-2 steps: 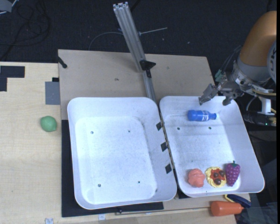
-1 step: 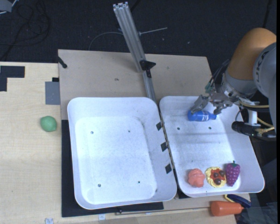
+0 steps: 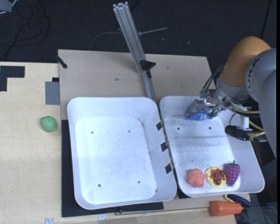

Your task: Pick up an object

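We see the gripper (image 3: 199, 110) down in the far part of the right bin (image 3: 252, 183), near its back wall, with the grey arm and its orange band (image 3: 242, 62) reaching in from the right. A small blue object (image 3: 199, 116) lies right under the fingertips, touching or nearly touching them. It looks glossy and rounded, but it is too small and too covered for us to name it more closely. We cannot tell whether the jaws are apart or together, nor whether the blue object sits between them.

Along the near edge of the same bin three toy foods lie in a row: a pink rounded piece (image 3: 195, 177), then a yellow piece with red markings (image 3: 216, 176) just beside it, then a purple bunch of grapes (image 3: 232, 172) touching the yellow one.

The left bin (image 3: 79, 111) stands just beside the right one. A green ball (image 3: 48, 123) rests on the wooden bench to the left of it, well apart from the arm. An orange carrot-like toy (image 3: 225, 208) lies on the bench in front of the right bin.
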`<state>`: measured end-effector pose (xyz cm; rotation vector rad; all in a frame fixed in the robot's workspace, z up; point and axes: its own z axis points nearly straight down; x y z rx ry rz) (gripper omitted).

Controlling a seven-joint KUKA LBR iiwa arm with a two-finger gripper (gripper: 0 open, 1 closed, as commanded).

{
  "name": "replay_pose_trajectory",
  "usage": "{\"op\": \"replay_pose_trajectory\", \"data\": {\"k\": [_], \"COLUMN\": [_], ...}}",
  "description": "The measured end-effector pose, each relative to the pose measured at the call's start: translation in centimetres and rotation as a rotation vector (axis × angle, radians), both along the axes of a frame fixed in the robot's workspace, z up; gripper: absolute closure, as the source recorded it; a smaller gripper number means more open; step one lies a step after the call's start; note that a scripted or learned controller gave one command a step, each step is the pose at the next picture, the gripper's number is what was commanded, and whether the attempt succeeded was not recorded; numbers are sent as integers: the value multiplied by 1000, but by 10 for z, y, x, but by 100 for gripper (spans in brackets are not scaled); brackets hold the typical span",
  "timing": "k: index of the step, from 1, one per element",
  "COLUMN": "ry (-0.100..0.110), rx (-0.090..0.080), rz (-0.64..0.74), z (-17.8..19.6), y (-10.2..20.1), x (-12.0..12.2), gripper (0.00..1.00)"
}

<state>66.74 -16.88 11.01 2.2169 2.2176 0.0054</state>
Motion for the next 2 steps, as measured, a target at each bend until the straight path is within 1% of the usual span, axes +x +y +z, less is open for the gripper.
{"op": "replay_pose_trajectory", "data": {"k": [1,2], "ry": [-1,-2], "rx": [0,-1], "rz": [0,0], "z": [-3,7], "y": [0,-1], "x": [1,1], "gripper": [0,100]}}
